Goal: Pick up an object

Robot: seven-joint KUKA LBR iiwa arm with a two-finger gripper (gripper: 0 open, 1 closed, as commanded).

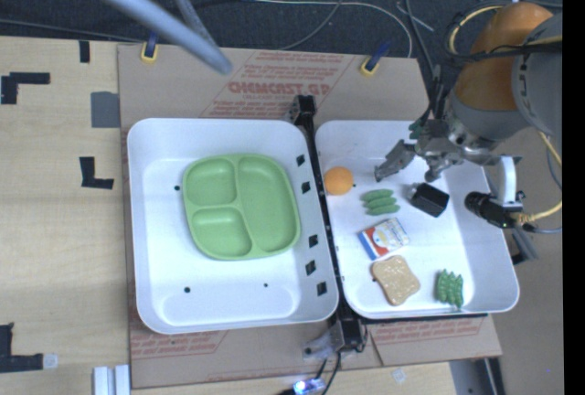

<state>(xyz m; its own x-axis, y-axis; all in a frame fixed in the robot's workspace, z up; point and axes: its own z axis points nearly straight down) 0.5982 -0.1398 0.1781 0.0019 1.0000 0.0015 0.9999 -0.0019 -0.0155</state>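
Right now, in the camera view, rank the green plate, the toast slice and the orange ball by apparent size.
1. green plate
2. toast slice
3. orange ball
The toast looks only modestly larger than the ball.

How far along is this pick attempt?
Nothing looks picked yet: the orange, green pea pod, carton, bread slice and broccoli all lie in the right bin. The gripper hangs open above its upper part, nothing between the fingers. Descent, grasp and lift remain.
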